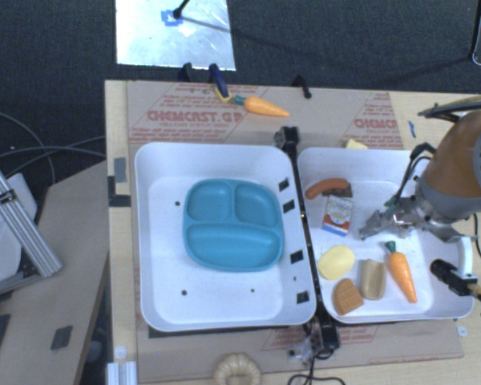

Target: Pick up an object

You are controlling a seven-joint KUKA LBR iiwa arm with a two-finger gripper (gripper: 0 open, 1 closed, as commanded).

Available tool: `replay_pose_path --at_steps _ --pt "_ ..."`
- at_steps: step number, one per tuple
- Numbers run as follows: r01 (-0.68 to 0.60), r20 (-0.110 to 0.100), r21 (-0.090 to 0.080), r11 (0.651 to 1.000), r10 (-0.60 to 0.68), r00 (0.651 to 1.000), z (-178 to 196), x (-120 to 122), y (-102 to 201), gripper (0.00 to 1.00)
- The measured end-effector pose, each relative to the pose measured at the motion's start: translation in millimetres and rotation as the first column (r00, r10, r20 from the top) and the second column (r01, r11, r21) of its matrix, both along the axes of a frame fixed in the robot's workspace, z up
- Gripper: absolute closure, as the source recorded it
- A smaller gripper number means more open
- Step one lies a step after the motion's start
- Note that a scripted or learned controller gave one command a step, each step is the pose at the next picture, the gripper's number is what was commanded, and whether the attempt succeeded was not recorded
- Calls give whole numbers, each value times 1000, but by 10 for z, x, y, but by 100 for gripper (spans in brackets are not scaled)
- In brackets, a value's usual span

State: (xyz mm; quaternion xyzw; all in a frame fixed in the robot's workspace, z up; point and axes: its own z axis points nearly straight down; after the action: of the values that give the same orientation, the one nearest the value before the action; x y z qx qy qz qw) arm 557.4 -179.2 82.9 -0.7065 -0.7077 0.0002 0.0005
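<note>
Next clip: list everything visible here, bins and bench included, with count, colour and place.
bins: two, white, side by side on the bench
divided plate: one, blue, left bin
sausage: one, reddish brown, right bin, top
small carton: one, white and red, below the sausage
yellow piece: one, right bin
waffle: one, orange-brown, right bin, front
tan piece: one, beside the waffle
carrot in bin: one, orange, right bin
carrot on bench: one, orange, behind the bins
ring: one, cream, front edge
gripper: one, grey, over the right bin
</note>
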Motion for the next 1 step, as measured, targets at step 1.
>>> replay_pose_path --at_steps 1 --pt "0 5 -2 1000 0 1000 130 12 -5 100"
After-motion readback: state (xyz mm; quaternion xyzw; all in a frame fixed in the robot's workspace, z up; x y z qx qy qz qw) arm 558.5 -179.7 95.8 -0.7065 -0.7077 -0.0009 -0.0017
